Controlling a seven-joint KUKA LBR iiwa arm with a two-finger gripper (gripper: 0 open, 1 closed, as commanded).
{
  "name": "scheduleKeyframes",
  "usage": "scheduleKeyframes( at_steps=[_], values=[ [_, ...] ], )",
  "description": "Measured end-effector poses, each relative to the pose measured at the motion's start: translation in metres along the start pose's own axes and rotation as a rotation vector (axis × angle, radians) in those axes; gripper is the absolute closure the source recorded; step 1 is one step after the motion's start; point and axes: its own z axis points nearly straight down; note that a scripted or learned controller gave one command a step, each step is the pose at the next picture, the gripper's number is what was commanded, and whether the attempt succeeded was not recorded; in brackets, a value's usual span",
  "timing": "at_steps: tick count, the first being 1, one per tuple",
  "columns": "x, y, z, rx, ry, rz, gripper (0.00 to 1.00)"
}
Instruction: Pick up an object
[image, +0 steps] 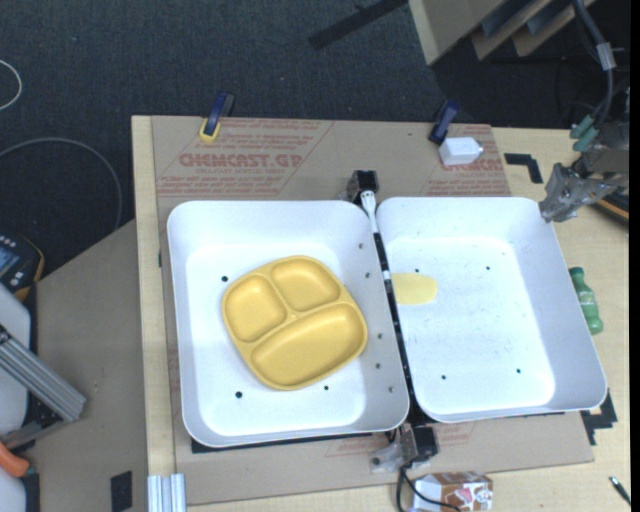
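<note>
Camera view: yellow divided plate (293, 321) lies in the left bin (190, 240), well apart from the gripper (562, 200) at the right bin's (520, 225) far right corner.

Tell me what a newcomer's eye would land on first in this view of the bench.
The yellow divided plate stands out first: it lies flat in the left bin, its three compartments facing up. Next comes a small pale yellow piece in the right bin, close to the wall it shares with the left one. The gripper hangs over the right bin's far right corner, well away from both.
</note>
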Motion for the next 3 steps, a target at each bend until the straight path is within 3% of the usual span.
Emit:
scheduleKeyframes(
  at_steps=[1, 2, 3],
  values=[
    [0.075, -0.014, 0.06, -0.001, 0.001, -0.009, 1.0],
    [0.154, -0.061, 0.094, -0.001, 0.001, -0.01, 1.0],
    [0.19, -0.059, 0.034, -0.016, 0.0, -0.006, 1.0]
  ],
)
